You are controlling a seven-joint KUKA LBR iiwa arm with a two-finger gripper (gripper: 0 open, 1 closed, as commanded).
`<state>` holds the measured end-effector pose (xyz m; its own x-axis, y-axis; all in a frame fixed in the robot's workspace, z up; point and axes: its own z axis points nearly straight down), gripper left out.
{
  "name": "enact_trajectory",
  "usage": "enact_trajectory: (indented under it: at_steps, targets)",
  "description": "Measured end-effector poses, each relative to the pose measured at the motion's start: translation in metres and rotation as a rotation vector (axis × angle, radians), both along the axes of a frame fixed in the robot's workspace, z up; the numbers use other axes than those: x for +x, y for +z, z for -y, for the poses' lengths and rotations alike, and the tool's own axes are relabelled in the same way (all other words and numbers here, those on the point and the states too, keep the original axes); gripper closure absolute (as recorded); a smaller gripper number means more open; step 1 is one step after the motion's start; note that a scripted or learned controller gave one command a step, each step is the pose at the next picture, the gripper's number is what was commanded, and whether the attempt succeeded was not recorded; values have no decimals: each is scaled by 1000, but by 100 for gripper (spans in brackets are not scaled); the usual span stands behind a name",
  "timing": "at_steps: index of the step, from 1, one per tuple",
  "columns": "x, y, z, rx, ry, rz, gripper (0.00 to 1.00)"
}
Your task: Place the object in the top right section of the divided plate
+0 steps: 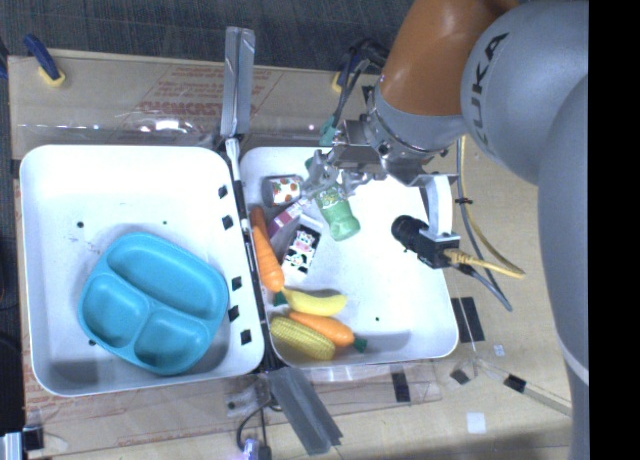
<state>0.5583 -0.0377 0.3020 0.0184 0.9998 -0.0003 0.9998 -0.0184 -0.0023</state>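
Camera view, gripper (327, 186) clasping green bottle (340, 216) (tilted)

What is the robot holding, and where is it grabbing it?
The gripper seems to pinch a small green bottle by its top end, over the right bin; the view is not clear enough to be sure.

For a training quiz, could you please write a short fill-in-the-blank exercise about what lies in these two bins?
1. The blue divided plate lies in the ____ bin.
2. The plate has ____ sections.
3. The banana, corn and carrots lie in the ____ bin.
4. The pincer hangs over the right bin, by a small ____ bottle.

Missing words: left; three; right; green
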Motion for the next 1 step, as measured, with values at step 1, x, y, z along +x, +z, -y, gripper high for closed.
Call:
enact_trajectory:
  at_steps: [1]
  targets:
    - [-83,-112,-35,0,22,-6,100]
